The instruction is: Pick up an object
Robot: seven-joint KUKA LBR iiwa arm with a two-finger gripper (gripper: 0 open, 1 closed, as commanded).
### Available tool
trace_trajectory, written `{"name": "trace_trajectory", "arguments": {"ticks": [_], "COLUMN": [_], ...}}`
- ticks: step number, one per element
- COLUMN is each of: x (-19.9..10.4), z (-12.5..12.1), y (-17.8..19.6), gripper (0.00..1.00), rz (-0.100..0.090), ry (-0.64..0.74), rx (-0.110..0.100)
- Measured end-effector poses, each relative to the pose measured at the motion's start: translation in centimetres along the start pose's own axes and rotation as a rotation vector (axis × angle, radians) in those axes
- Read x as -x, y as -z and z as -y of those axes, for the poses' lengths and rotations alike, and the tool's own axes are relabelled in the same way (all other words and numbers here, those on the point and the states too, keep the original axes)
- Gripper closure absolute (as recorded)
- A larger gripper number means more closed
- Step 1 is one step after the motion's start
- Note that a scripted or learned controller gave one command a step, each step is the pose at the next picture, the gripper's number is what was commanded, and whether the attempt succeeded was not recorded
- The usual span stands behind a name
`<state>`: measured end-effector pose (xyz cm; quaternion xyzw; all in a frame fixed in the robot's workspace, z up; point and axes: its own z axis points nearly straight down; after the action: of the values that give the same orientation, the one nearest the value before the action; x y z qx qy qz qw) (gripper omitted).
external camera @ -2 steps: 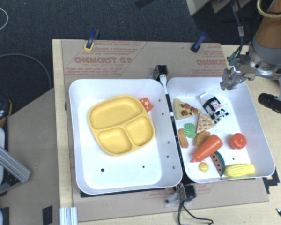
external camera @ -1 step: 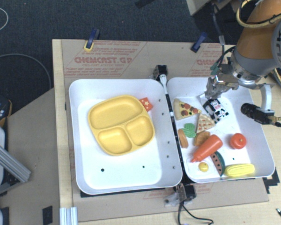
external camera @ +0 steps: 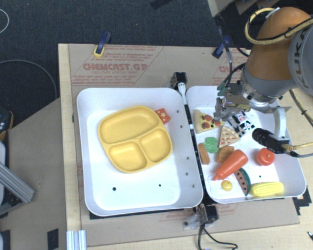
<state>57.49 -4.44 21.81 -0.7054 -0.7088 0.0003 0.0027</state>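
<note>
My gripper hangs over the upper part of the right bin, just above its toy foods. Directly beside it lie a flat pizza piece with toppings on its left and a triangular slice below it. A small black-and-white toy sits just to its right. Further toward the front lie an orange carrot, a red tomato, a yellow corn cob, a green piece and a hot dog. Nothing visibly hangs from the gripper.
The left bin holds a yellow divided plate and a small orange block at the plate's far right corner. A watermelon slice and a small yellow piece lie near the right bin's front. A ridge separates the bins.
</note>
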Motion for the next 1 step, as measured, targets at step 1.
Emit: {"name": "trace_trajectory", "arguments": {"ticks": [1], "x": [-4.64], "z": [1.92], "y": [-0.71], "gripper": [1.0], "rz": [0.0], "ry": [0.0], "rx": [0.0]}}
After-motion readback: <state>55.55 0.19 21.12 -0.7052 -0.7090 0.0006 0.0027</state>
